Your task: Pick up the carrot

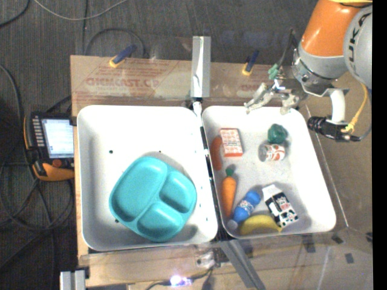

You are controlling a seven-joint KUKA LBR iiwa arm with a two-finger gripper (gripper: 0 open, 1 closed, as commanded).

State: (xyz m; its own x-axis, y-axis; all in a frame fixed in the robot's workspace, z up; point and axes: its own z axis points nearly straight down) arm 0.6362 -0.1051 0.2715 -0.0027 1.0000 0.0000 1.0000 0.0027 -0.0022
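Observation:
The carrot [228, 192], orange with a green top, lies along the left side of the right bin [314, 162], its tip pointing toward the front. My gripper [271, 101] hovers above the far rim of that bin, well behind the carrot. Its two fingers [257, 100] are spread apart with nothing between them.
Around the carrot lie a red sausage-like piece [216, 151], a small red-and-white box [231, 142], a blue bottle [245, 206], a banana [259, 224], a black-and-white carton [280, 205], a can [273, 153] and a green object [277, 133]. A teal divided plate [153, 197] sits in the left bin [97, 162].

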